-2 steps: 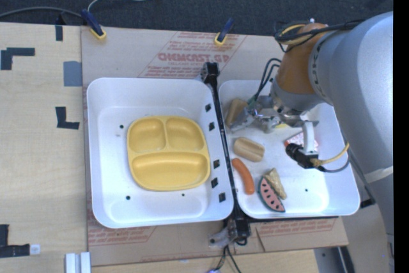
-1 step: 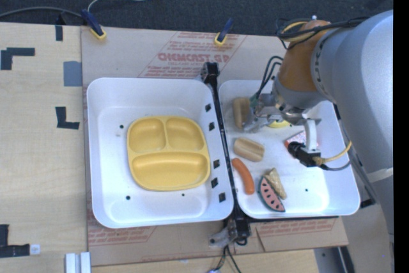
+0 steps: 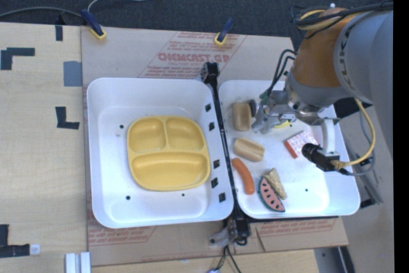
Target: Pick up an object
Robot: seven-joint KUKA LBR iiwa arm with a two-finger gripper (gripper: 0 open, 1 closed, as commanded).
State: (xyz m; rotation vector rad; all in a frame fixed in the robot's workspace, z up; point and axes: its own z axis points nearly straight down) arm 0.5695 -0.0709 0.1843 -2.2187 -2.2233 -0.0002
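Observation:
My gripper hangs low over the upper part of the right bin, below the arm's orange band. Just to its left lies a brown bread roll, close to the gripper or touching it. A hot dog bun lies below that, and an orange sausage lower still. A watermelon slice and a tan wedge sit near the bin's front. A red and white packet lies right of the gripper, partly under the arm.
The left bin holds a yellow divided plate. A black divider with clips runs between the bins. Cables loop off the arm over the right bin's right side. Cardboard and a wooden bench surround the bins.

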